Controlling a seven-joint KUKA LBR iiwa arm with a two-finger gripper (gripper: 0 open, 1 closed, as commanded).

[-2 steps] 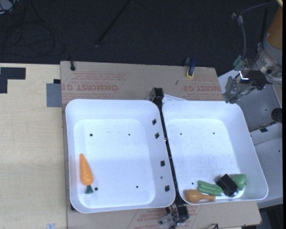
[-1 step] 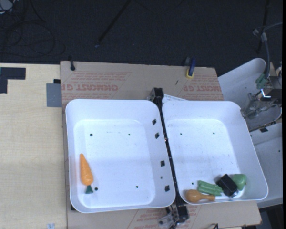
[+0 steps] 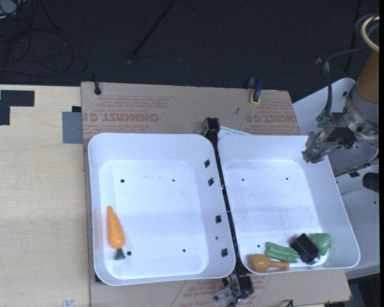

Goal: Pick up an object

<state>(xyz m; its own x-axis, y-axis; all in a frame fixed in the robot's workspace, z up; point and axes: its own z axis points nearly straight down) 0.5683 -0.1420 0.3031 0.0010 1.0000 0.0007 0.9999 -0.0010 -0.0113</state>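
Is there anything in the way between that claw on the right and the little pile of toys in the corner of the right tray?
Nothing visible does. The gripper sits at the right bin's far right rim, and bare white floor lies between it and the cluster at the near edge: green piece, black block, orange piece.

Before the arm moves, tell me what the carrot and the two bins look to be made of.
Carrot: looks like moulded plastic, a toy; even orange with a slight sheen and a plain dark green stub.
Left bin and right bin: likely thin formed plastic; uniform white, smooth, rounded corners and a soft shine. Painted metal cannot be excluded.
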